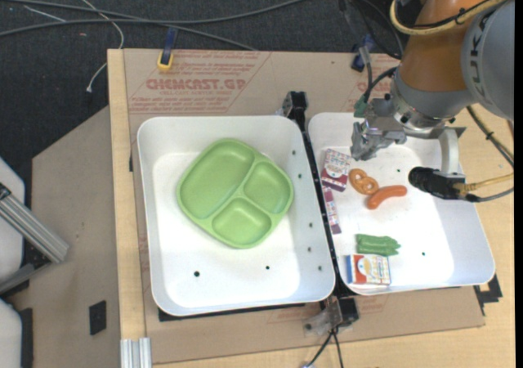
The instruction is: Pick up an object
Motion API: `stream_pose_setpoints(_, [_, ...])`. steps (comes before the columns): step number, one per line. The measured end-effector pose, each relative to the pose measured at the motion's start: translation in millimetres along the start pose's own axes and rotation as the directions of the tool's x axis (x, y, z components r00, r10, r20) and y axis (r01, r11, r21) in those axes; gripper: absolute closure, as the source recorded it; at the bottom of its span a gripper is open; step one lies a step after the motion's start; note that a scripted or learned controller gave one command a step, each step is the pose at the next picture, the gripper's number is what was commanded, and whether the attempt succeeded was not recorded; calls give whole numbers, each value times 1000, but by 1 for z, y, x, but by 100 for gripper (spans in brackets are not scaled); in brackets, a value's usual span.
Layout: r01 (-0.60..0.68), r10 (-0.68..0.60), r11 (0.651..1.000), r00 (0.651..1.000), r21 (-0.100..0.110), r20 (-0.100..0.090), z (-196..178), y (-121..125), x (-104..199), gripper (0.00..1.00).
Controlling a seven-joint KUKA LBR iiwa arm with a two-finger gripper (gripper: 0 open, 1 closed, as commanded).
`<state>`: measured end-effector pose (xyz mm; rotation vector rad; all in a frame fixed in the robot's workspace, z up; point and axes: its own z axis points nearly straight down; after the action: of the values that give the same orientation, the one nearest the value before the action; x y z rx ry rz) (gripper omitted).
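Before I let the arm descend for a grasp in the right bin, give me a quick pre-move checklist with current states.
1. Gripper is over the right bin: ok.
2. A target lies nearby: orange pretzel-shaped toy just below the gripper: ok.
3. Target free of neighbours: orange sausage toy touches or nearly touches it: not ok.
4. Finger opening: cannot tell.
5. Anything already held: cannot tell.
6. Left bin holds the green divided plate, away from the arm: ok.

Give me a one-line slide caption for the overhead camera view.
Gripper hovers over right white bin near orange pretzel-shaped toy; green divided plastic plate lies in left white bin.
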<state>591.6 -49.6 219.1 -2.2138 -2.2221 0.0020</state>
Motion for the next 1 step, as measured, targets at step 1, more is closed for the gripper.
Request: stream_pose_setpoints(1, [2,-2,1000,1000,0,-1,7,-13,55,100])
